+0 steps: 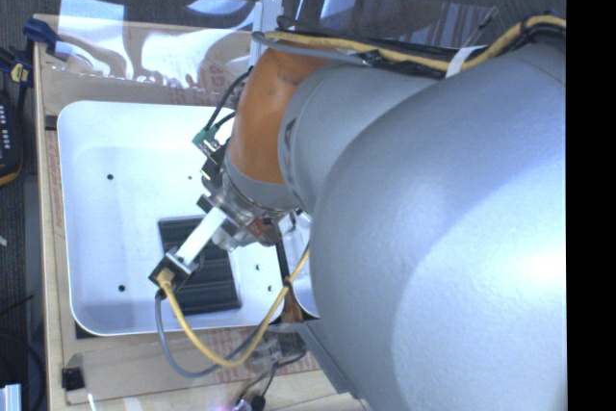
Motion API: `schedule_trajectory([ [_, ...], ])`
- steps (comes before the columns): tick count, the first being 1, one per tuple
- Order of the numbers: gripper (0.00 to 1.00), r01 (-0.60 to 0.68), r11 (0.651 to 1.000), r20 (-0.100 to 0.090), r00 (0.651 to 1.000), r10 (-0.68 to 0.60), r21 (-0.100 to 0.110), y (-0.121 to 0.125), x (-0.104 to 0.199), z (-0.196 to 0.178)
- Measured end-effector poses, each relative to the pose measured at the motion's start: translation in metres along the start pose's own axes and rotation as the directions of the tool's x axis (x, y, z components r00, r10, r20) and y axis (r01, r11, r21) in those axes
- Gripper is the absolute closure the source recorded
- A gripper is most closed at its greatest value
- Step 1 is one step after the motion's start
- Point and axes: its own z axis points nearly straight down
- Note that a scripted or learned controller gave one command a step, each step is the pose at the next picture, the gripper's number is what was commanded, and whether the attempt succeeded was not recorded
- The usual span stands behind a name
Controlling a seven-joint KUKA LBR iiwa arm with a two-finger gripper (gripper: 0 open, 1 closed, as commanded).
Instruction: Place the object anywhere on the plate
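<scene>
A dark, ridged rectangular plate (pixel 210 289) lies on the floor of the left white bin (pixel 106 207), near its front right corner. My arm reaches in from the right and fills much of the view. Its orange band (pixel 265 111) and wrist hang over the right side of this bin. The gripper (pixel 248 224) sits just above the plate's back right corner, largely hidden under the wrist. A white connector block (pixel 192 250) with a yellow cable juts from the wrist across the plate's back half.
The grey arm body (pixel 433 226) covers the right bin. A clear plastic shield (pixel 164 53) stands along the back of the bench. Yellow and grey cables (pixel 202 346) loop over the left bin's front rim. The bin's left part is bare white floor.
</scene>
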Motion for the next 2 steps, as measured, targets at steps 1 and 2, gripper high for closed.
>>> schedule_trajectory([
  [1, 1.00, 0.110, 0.994, 0.000, 0.994, -0.110, -0.001, 0.000, 0.070, -0.038],
  [2, 1.00, 0.345, 0.939, 0.003, 0.939, -0.345, 0.002, 0.023, -0.006, -0.004],
])
